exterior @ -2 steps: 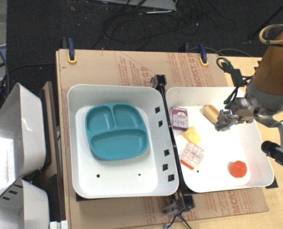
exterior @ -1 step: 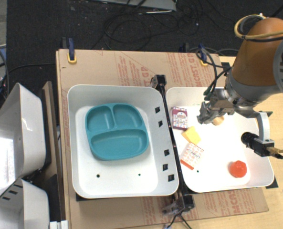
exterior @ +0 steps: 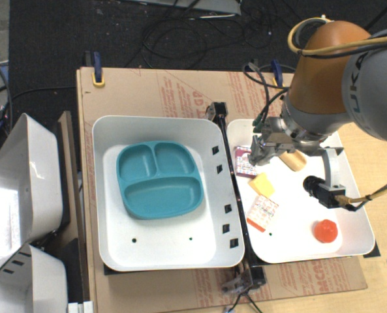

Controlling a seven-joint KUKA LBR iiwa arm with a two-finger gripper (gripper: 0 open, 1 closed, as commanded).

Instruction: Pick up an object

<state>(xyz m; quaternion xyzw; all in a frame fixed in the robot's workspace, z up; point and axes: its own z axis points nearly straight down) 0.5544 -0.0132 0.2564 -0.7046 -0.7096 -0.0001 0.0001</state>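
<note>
My gripper [exterior: 262, 154] hangs over the upper left part of the right bin [exterior: 350, 246]. Just below it lies a yellow block [exterior: 261, 184], and to its left a small purple and white packet [exterior: 244, 162]. A tan piece [exterior: 294, 160] pokes out to the right of the gripper. Lower in the same bin lie a white packet with red print [exterior: 262, 212] and a red-orange round thing [exterior: 325, 231]. Nothing shows between the fingers.
The left bin [exterior: 115, 240] holds a teal divided plate [exterior: 158, 178]. A row of black clips [exterior: 226, 208] runs along the wall between the bins. White tubs [exterior: 20, 188] stand off the bench to the left.
</note>
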